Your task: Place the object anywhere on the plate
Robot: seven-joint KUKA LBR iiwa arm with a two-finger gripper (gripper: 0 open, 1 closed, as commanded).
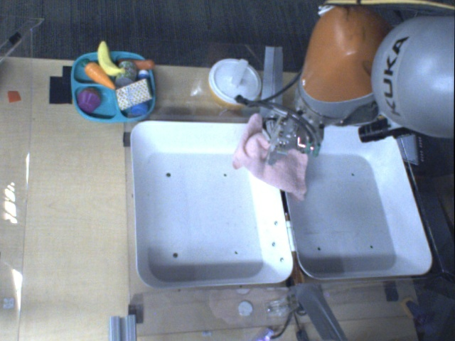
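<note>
A pink cloth (286,171) hangs bunched from my gripper (279,146), above the wall between the two bins near their far edge. The fingers are shut on the cloth's upper fold, and its loose end droops toward the right bin. The blue sectioned plate (77,95) sits on the bench at the far left, well away from the gripper. It holds toy food: a banana (106,59), a carrot (99,74), a purple piece (89,99) and a patterned block (134,94).
The left white bin (206,212) and the right white bin (355,212) lie side by side below the gripper. A white round lidded cup (234,81) stands behind the left bin's far right corner. The arm's orange band and grey body crowd the upper right.
</note>
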